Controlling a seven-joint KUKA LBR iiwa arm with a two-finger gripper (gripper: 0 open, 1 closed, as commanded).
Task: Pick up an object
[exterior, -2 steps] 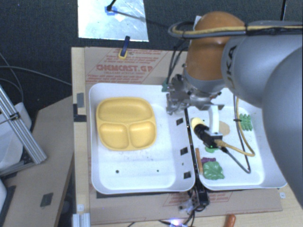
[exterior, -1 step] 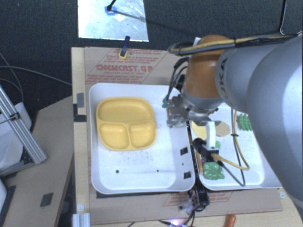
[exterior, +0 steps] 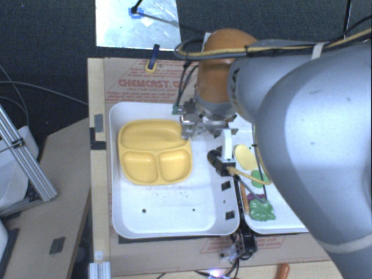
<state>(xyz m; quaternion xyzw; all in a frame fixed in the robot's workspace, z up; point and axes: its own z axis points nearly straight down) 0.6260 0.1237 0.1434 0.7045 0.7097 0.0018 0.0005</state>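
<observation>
1. Two shallow white bins sit side by side on the table, on a cardboard sheet (exterior: 139,83) printed in red.
2. The left bin (exterior: 174,214) carries a yellow tray (exterior: 154,151) with one long compartment on its far side and two smaller ones on its near side. The tray lies flat in the bin's far left part, close to the left wall, and the near half of the bin floor shows just a few dark specks.
3. The grey arm (exterior: 308,115) reaches in from the right and covers much of the right bin (exterior: 285,224). Its orange band (exterior: 218,63) stands above the far edge of the left bin.
4. The gripper (exterior: 195,124) points down at the far right corner of the yellow tray, right at its rim. Whether it is open or closed cannot be told from this angle, nor whether it touches the tray.
5. In the right bin, a pale yellow spoon (exterior: 247,157) lies near the left wall with its bowl toward the far side.
6. A green thing (exterior: 262,210) lies near that bin's near left corner, just beyond the spoon's handle end.
</observation>
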